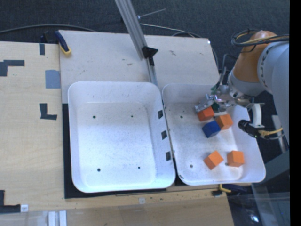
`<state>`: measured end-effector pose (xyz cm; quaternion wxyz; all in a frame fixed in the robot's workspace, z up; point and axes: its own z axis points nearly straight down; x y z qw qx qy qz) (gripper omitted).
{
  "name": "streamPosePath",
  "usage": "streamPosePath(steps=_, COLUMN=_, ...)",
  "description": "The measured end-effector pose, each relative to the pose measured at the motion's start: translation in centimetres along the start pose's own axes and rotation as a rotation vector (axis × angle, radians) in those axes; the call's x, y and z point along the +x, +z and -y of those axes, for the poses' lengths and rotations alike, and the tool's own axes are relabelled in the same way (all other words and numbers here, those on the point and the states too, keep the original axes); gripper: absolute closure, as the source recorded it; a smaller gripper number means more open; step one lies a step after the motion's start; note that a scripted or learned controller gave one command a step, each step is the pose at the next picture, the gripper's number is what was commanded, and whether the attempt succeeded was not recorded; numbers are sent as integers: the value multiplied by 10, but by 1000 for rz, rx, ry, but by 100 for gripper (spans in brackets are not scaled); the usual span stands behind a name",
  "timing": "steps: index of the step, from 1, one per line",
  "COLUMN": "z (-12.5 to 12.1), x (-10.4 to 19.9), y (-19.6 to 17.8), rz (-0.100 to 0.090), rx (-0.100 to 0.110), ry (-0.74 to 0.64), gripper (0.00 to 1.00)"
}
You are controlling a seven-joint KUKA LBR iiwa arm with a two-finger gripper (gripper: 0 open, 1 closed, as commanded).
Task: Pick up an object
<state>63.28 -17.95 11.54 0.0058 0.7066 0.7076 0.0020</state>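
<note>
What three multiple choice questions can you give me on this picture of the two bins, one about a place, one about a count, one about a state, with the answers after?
1. Which bin holds the blocks?
A. The left one in the view
B. The right one in the view
C. Both

2. How many blocks are blue?
A. One
B. Two
C. Three

3. Where is the claw?
A. Above the left bin
B. Outside both bins
C. Low over the upper blocks

Answers:
1 B: every block lies in the right bin.
2 A: one blue block lies among four orange ones.
3 C: the claw sits just above an orange block.
</note>
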Motion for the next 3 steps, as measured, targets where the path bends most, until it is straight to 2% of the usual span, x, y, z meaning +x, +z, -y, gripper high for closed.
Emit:
streamPosePath(steps=1, z=43, x=36, y=22, rz=-3, rx=10, ry=-1, gripper=0)
streamPosePath(steps=2, z=101, x=57, y=21, rz=-5, rx=14, ry=2, gripper=0)
streamPosePath(steps=3, z=105, x=65, y=21, rz=-4, rx=10, ry=1, gripper=0)
